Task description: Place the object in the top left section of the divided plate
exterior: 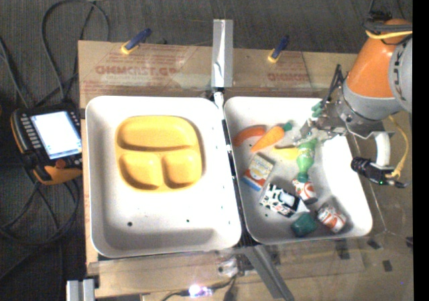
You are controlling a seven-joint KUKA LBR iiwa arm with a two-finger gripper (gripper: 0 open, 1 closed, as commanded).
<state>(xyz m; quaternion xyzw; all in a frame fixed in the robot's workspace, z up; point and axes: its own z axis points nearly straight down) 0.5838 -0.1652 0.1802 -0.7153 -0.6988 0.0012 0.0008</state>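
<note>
The claw (315,129) hangs over the top of the right bin (362,206), in among a heap of toys. I cannot tell if it is pinching anything or not, because its tip is too small and mixed up with the toys under it.

The yellow plate (159,152) sits in the left bin (161,232), well apart from the claw. Nothing lies on it yet, so no toy has reached its top left part.

The toys are crowded. A carrot (268,137) lies just beside the claw. A green bottle (304,162) is right below it. A small box (259,169), a black and white toy (280,200) and a red can (331,218) lie nearer the front.

Here is what could go wrong. The claw might close on two toys at once, or push one away and grab nothing. The carrot is smooth and pointy, so I think it could slip out. The trip to the plate is long and crosses the wall between the bins, so a loose toy might drop on the way. It could also land in the wrong part of the plate.
</note>
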